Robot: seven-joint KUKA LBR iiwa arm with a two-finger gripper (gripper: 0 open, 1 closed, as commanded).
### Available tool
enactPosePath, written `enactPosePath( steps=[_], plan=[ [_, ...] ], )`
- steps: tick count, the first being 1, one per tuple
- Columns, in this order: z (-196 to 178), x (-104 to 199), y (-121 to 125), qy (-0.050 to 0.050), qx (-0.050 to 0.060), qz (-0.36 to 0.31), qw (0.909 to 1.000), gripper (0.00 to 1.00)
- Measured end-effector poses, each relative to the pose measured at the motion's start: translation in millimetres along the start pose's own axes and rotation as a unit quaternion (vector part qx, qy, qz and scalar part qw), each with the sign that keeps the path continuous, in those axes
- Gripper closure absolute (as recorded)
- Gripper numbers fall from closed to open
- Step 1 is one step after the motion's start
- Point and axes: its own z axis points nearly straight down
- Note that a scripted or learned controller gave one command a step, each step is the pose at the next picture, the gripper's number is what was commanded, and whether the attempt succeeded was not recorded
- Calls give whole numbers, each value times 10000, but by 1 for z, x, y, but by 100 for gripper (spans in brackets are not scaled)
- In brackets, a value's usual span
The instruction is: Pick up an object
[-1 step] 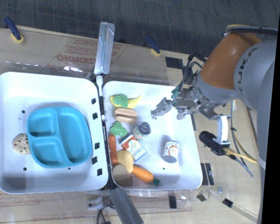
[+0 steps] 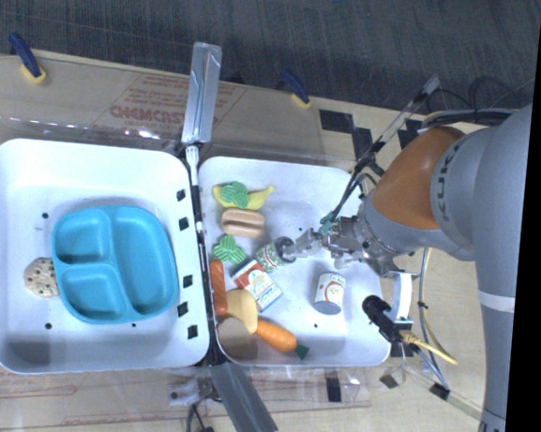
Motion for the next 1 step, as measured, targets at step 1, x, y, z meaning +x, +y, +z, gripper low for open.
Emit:
enactPosePath(
  steps=[1],
  plan=[
    [29, -14, -45, -14, 51, -173, 9998, 0]
  ],
)
